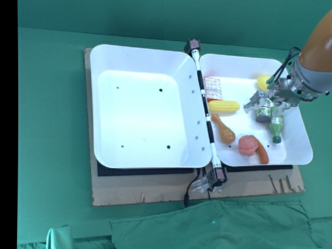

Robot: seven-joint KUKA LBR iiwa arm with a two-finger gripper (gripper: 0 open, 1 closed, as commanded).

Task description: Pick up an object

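The tool (pixel 263 108) is seen low over the green bottle (pixel 275 128) — finger state cannot be told — bottle judged light, rigid, slippery, best gripped mid-body.

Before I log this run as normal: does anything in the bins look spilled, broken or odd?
Nothing looks spilled or broken. The toys, among them a corn cob, a drumstick and a green bottle, all lie loose in the right bin. The gripper sits low among them.

A small green bottle (pixel 276 129) lies in the right bin (pixel 301 149), beside a grey-capped jar (pixel 263 111).
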